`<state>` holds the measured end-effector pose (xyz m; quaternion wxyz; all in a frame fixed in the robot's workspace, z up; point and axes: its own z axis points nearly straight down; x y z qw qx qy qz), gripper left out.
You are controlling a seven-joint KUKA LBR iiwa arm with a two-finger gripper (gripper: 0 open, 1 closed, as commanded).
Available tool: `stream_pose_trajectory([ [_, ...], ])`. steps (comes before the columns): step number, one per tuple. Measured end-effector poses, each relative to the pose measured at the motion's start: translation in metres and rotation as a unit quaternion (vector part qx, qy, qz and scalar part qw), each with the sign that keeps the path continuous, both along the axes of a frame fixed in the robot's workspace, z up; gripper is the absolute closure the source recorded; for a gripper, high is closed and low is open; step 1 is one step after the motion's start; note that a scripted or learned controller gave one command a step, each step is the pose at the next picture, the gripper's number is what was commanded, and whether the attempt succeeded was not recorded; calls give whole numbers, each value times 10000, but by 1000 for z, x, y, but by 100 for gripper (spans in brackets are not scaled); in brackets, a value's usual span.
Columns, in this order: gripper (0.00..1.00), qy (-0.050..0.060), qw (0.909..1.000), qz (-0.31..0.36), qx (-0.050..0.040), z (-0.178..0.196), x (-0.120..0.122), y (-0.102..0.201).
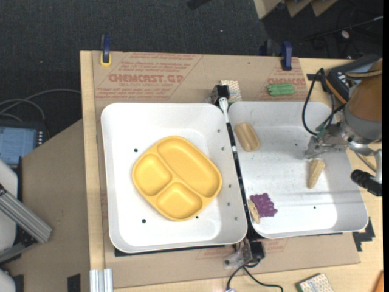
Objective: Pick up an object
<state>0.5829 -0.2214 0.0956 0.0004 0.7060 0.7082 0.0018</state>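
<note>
Arm poised over the right bin, above a pale wedge.

From the overhead camera, the gripper (321, 146) sits low over the right bin (285, 224), its tip just above the upper end of a pale wedge (315, 173), which looks like the chosen target; whether it is closed on anything I cannot tell. The arm (364, 111) leans in from the right, wrist angled down and leftward, cables looping over the bin. A tan roll (247, 137) lies near the bin's left wall, purple grapes (264, 205) near its front-left corner. The left bin (121, 218) holds a yellow tray (176, 177), probably just clutter.
</note>
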Motion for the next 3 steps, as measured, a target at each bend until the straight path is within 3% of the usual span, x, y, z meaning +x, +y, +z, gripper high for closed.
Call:
stream_pose_trajectory([
  [1, 0, 13, 10000, 7, 22, -1, 0, 2],
  [2, 0, 17, 10000, 4, 36, -10, -45, 2],
  [3, 0, 12, 10000, 3, 7, -12, -16, 6],
])
